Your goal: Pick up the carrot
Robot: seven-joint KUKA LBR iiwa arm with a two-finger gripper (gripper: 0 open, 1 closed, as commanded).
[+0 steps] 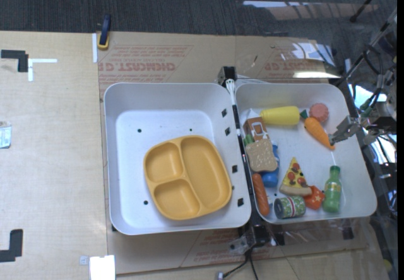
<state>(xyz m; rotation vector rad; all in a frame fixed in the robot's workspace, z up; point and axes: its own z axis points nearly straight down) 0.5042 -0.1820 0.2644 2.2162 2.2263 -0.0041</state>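
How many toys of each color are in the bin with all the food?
By main color, as far as I can tell:
Orange: 2, carrot, small orange piece
Yellow: 2, corn, pizza
Red or pink: 2, hot dog, pink round
Green: 2, bottle, can
Brown: 2, bread, carton
Blue: 1, blue piece
Total: 11

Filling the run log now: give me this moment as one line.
target: carrot in right bin, near far right wall | gripper: at carrot's right end | grasp: cannot tell | plate: left bin
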